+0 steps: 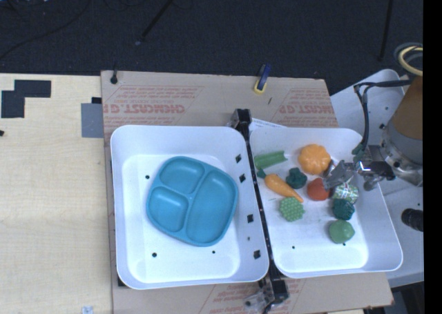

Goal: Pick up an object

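Two white bins are seen side by side on the surface; the left bin (124, 168) holds a blue divided plate (191, 199). In the right bin (376, 250) the gripper (343, 180) is lowered among toy foods, beside a red piece (317, 190). Finger state cannot be told; nothing is seen lifted, so the pick is judged unfinished.

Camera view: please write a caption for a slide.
Gripper low among toy foods in the right bin; blue divided plate in the left bin.
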Controlling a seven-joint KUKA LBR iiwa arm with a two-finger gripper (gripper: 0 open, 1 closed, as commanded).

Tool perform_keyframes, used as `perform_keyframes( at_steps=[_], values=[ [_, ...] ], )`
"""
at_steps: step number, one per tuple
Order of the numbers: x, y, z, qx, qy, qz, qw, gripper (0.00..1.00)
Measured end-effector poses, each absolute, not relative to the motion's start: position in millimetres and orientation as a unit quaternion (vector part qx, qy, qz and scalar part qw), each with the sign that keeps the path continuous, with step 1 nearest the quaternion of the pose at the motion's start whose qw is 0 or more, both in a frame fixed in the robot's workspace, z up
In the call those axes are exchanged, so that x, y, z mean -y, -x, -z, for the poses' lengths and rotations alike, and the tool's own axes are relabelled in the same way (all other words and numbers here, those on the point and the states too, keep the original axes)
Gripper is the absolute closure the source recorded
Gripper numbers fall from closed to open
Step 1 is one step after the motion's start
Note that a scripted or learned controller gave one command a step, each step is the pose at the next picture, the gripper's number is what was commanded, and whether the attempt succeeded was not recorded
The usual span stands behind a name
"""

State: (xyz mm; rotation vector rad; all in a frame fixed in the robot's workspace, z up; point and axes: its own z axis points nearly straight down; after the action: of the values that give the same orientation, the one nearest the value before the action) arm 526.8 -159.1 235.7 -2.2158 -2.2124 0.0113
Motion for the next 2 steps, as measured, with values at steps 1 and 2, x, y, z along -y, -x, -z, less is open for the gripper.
perform_keyframes(
  at_steps=[1, 2],
  values=[
    [159.2, -528.8, -241.1, 0.707, 0.707, -0.0009, 0.002, 0.00],
    [158.7, -531.9, -197.1, 0.707, 0.707, -0.0018, 0.003, 0.00]
  ],
)
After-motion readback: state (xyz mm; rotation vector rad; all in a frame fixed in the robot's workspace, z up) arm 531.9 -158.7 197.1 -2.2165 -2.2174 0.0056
